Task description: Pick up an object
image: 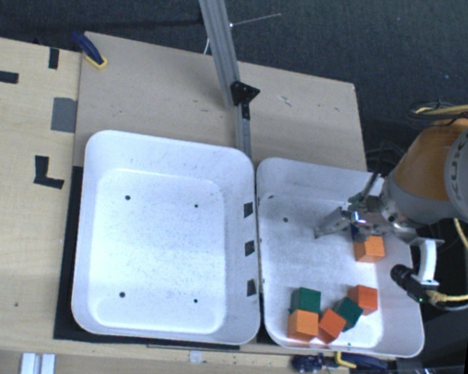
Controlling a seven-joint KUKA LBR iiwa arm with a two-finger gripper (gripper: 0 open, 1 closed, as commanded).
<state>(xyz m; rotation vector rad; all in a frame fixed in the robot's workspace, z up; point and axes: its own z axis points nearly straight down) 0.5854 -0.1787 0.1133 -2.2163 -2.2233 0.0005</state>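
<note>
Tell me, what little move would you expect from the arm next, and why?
Probably a short shift toward the orange block lying just beside the gripper in the right bin, then a descent over it. That block sits alone and closest, while the other orange and green blocks crowd together at the bin's near edge, harder to grab singly.
</note>
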